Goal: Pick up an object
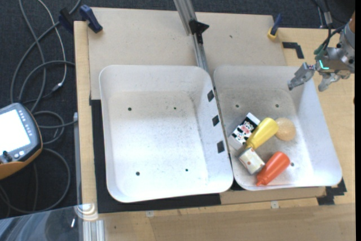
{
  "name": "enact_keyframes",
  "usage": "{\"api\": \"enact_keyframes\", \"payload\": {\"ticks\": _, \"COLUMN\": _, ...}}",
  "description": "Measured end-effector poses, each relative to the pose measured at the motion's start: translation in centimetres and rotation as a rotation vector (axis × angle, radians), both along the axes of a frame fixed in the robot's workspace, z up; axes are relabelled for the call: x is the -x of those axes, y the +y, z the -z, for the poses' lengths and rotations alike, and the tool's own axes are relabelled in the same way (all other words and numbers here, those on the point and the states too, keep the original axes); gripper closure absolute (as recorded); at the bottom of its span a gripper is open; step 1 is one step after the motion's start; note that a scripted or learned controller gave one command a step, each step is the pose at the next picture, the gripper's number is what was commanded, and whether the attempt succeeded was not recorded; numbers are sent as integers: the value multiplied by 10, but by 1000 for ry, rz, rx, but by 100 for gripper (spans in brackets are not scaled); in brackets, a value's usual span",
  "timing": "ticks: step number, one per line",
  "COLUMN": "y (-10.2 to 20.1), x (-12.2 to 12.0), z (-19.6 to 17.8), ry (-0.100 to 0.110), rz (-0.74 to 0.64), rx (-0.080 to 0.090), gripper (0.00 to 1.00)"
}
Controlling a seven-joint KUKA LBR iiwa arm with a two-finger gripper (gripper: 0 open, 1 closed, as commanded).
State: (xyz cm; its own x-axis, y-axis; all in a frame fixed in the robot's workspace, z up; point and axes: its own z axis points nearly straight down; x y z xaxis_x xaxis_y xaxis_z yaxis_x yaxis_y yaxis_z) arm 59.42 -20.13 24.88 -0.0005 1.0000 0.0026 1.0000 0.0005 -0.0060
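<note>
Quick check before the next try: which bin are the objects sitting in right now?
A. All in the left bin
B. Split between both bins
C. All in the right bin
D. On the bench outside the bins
C: the yellow bottle, orange bottle, patterned box, white jar and beige ball are clustered in the right bin, toward its near end.

The light wooden bench (146, 36) carries two shallow white plastic bins side by side, the left bin (113, 121) and the right bin (318, 132). A black mat (98, 189) lies under them.
</note>
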Motion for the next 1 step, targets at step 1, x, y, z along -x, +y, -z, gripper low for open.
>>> {"api": "enact_keyframes", "payload": {"ticks": 1, "y": 0, "x": 0, "z": -2, "ry": -3, "rz": -1, "rx": 1, "gripper": 0}}
